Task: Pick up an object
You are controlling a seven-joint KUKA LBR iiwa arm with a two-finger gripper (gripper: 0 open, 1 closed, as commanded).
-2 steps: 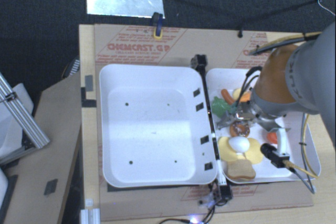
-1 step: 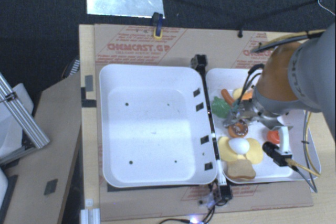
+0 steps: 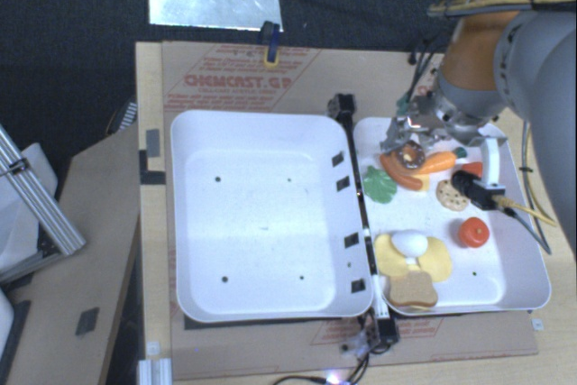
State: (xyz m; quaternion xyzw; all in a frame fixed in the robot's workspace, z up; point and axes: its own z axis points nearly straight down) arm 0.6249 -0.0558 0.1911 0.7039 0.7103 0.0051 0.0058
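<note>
Hovering gripper over right bin, directly above hot dog and carrot; I'm judging that's the pick target. Jaw state: can't tell, wrist blocking. Left bin sitting beside it.

The left bin offers open floor throughout. The right bin is crowded (carrot, cookie, tomato, egg); bare floor remains near its front-right corner.

A robotics lab: cardboard-topped bench, two white bins, aluminium framing.
</note>
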